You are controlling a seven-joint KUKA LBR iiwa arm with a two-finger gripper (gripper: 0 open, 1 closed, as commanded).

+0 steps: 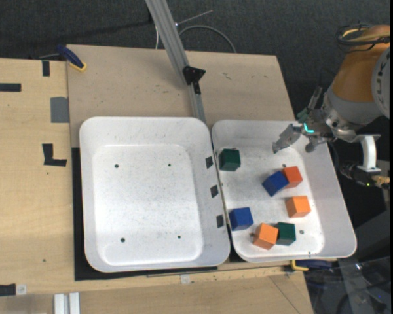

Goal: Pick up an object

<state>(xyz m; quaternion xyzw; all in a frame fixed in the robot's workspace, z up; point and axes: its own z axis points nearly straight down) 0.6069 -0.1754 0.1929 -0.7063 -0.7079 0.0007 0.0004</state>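
Observation:
The right bin holds several small cubes. A dark green cube lies at its upper left. A blue cube touches an orange-red cube near the middle. An orange cube sits below them. Toward the front lie a blue cube, an orange cube and a dark green cube side by side. My gripper hangs over the bin's upper right part, above the blue and orange-red pair, fingers spread open with nothing between them.
The left bin stands beside the right one. A slanted metal pole crosses the bench behind the bins. The grey and orange arm comes in from the right edge.

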